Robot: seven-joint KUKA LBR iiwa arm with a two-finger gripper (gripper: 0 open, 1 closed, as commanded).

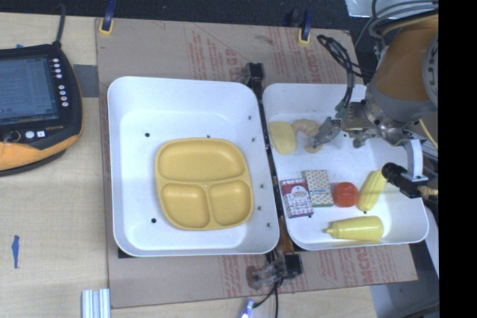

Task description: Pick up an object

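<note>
The grey two-finger gripper (pixel 325 138) hangs low over the upper part of the right shallow white bin (pixel 417 233), its dark fingers slanting down and to the left; they look slightly parted with nothing between them, though the tips are small and hard to read. Just beside the tips lies a pale tan lumpy piece (pixel 304 127), and touching that on its left a pale yellow rounded slab (pixel 282 137), so the arm's reach seems aimed at this pair, probably because they sit apart from the rest. Lower in the same bin a small red-and-white printed box (pixel 297 199) and a pale patterned box (pixel 319 187) lie side by side, then a red round tomato-like ball (pixel 344 194), a yellow corn-like piece (pixel 372 191) and a yellow plastic squeeze bottle (pixel 355 229) on its side near the front wall. The left shallow white bin (pixel 127 160) holds a yellow three-compartment plastic tray (pixel 203 183). A black-and-orange handheld control pendant (pixel 33 104) rests on the bench, well apart.
</note>
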